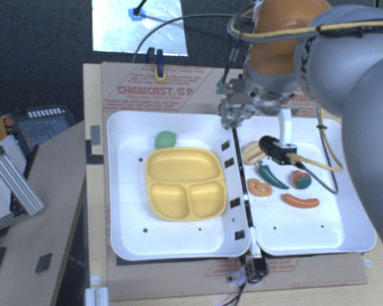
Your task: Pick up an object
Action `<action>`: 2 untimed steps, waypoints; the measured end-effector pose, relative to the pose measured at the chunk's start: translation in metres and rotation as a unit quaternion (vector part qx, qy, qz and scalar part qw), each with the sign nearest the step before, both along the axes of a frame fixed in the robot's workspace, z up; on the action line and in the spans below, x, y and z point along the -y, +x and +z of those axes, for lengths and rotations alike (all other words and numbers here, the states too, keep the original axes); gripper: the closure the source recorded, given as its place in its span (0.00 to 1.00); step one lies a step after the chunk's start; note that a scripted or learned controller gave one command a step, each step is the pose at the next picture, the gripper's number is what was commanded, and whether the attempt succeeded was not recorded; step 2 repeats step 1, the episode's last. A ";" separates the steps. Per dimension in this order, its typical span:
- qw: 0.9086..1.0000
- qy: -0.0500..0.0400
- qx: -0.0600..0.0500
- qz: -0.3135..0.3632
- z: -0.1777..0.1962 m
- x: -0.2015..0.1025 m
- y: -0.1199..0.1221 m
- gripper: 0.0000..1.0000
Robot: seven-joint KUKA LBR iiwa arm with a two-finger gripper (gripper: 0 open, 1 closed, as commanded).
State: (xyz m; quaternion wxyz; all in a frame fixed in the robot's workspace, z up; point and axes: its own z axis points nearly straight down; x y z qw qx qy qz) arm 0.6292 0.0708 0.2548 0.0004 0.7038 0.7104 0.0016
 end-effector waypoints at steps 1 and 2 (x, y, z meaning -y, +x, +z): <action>1.000 -0.001 -0.001 -0.001 -0.016 -0.039 0.003 1.00; 1.000 -0.001 -0.001 -0.001 -0.016 -0.039 0.003 1.00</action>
